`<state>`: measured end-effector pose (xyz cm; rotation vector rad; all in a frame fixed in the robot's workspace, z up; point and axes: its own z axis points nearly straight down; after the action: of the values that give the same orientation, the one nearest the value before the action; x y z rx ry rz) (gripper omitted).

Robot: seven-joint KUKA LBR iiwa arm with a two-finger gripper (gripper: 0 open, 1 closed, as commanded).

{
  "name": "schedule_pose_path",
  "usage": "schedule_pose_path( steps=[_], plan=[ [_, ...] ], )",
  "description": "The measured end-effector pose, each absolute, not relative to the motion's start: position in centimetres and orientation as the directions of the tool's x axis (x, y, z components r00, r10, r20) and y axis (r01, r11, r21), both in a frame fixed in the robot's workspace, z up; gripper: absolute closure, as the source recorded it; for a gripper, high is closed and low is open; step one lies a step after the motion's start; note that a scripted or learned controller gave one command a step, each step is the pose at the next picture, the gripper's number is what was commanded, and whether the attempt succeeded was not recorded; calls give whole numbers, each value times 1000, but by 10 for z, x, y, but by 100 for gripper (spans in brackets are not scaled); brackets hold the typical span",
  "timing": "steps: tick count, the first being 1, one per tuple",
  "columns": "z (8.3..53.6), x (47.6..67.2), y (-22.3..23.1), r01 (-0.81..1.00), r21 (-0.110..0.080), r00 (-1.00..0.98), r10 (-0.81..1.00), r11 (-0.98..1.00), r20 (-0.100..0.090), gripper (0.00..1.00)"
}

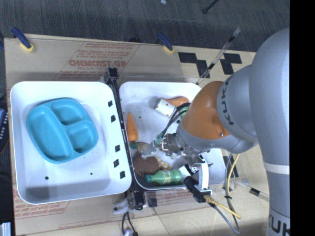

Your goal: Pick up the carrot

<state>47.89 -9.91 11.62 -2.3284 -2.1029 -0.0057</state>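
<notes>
Two white bins stand side by side on the counter before you. Begin at the near edge of the right bin: there a green bottle lies on its side, and a brown round thing touches it from just behind.

A little farther, the claw hangs low over the middle of this bin, under the orange band of the arm. You cannot tell if the claw is apart or together, because the wrist covers it. You see nothing held in it.

Just beside the claw, toward the left wall of the same bin, the carrot lies on the bin floor, pointing near to far. It is apart from the claw and close to the wall between the bins.

Farther still, a white and orange thing lies near the far wall of the right bin.

The left bin carries a blue divided plate. At the far edge of the counter you see two blue clamps.
</notes>
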Motion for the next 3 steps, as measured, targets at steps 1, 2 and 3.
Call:
schedule_pose_path(
  steps=[1,2,3],
  plan=[
    [97,536,-105,928,-6,373,928,-373,-2,0],
    [92,583,-92,848,-8,530,848,-530,-3,0],
    [101,583,-90,854,-16,521,854,-521,0,100]
  ],
)
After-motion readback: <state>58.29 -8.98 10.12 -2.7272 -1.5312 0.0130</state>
